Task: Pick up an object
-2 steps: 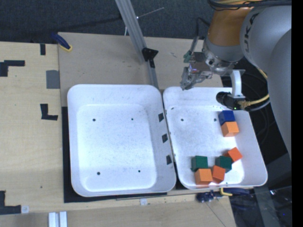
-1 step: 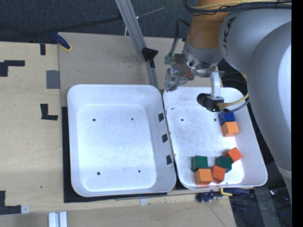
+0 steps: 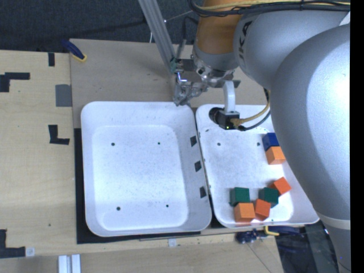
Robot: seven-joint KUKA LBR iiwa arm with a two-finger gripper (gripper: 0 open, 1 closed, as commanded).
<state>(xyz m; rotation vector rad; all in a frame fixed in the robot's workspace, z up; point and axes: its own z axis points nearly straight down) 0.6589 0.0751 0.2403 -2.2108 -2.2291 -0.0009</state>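
Note:
Several small blocks lie in the right bin [image 3: 230,158]. A blue block [image 3: 270,139] and an orange block [image 3: 275,155] sit by its right wall. Nearer the front are a green block [image 3: 239,195], a second green block [image 3: 269,195] and orange blocks [image 3: 245,211], [image 3: 262,208], [image 3: 281,185]. My gripper [image 3: 182,93] hangs over the far rim of the left bin [image 3: 136,169], near the gap between the bins. It is well away from all the blocks and nothing shows in it.
The grey arm with its orange band [image 3: 227,16] covers the upper right and the right bin's far right side. A black cable fitting [image 3: 223,118] sits over the right bin's far corner. A grey pole [image 3: 156,21] slants down towards the gripper.

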